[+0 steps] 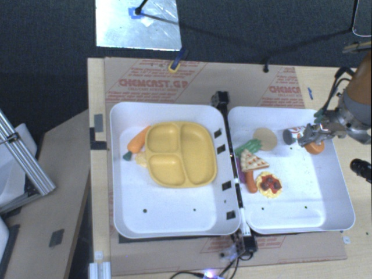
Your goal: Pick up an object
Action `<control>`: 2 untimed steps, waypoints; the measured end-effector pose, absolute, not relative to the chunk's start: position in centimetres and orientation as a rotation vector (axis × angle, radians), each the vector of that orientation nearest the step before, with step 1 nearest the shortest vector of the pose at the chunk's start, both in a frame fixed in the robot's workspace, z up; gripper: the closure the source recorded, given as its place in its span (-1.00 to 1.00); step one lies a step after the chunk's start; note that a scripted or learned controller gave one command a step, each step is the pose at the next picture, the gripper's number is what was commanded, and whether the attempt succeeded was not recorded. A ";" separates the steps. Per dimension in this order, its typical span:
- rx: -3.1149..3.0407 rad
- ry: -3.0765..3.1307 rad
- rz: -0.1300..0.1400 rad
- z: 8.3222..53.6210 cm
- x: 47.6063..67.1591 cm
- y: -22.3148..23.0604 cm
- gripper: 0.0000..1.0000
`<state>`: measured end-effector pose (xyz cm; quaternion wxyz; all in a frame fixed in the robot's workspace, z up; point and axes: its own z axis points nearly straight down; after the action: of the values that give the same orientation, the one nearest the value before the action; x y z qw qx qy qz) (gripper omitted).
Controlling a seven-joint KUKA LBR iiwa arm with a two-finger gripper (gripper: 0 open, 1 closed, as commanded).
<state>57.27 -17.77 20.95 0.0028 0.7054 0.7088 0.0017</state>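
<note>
Dark carpet surrounds a pale wooden bench [70, 156], and on the bench 2 shallow white bins lie side by side on a sheet of brown cardboard [192, 77] with red printing. Behind the bench, on the carpet, a shiny square metal plate [138, 16] is visible. Inside the left bin [168, 214] sits a yellow divided tray [177, 154] with 3 compartments, and a toy carrot [137, 140] leans against the tray's left edge, touching it. Inside the right bin [296, 214] several small toy foods are grouped near the left wall: a beige round disc [265, 138], a green vegetable piece [249, 146] just left of it, a pizza slice [251, 160] below these, a red sausage [250, 181] under the pizza slice, and a small yellow plate of pasta with red sauce [269, 185] beside the sausage. The grey arm [356, 110] enters from the right, and its gripper [308, 135] is low over the upper right part of the right bin. An orange round object [315, 147] lies directly at the gripper, just under and beside the tips, but it is not clear that it is between them. Whether the fingers are spread or pressed together, I cannot tell.
</note>
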 end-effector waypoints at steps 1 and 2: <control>2.214 2.224 0.003 22.5 57.4 -17.8 1.00; 2.212 2.232 0.003 22.5 56.9 -11.8 1.00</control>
<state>56.93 -11.78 22.48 -0.0004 0.7038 0.7104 0.0010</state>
